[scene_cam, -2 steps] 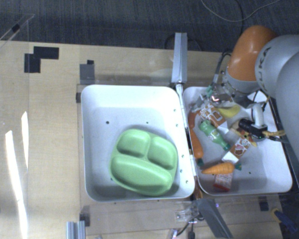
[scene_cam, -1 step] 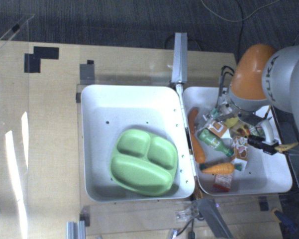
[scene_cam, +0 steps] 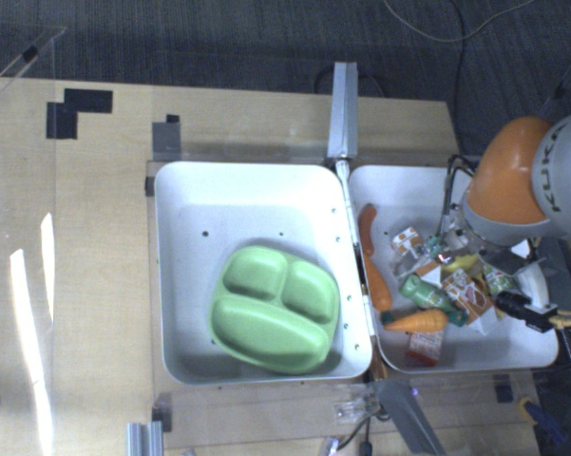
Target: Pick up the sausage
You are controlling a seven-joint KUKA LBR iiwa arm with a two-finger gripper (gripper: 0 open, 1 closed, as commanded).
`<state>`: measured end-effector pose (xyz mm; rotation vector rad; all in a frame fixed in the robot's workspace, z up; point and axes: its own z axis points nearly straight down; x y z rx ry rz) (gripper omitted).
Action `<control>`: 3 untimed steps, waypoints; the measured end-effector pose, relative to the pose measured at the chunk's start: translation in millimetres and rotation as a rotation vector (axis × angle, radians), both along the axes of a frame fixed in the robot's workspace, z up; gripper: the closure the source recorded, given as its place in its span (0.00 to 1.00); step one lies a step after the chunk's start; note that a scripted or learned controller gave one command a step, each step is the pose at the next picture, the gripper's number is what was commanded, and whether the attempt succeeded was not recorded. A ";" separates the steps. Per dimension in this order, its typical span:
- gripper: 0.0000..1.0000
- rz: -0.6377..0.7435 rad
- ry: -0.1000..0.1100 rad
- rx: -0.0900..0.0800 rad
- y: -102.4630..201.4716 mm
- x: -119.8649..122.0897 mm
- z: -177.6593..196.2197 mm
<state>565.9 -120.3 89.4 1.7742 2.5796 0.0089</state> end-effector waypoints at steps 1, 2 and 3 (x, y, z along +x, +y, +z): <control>0.00 0.134 0.005 0.001 -80.8 95.4 0.0; 1.00 0.138 -0.012 -0.005 -80.1 100.0 15.1; 1.00 0.275 -0.019 -0.009 -84.0 51.4 8.2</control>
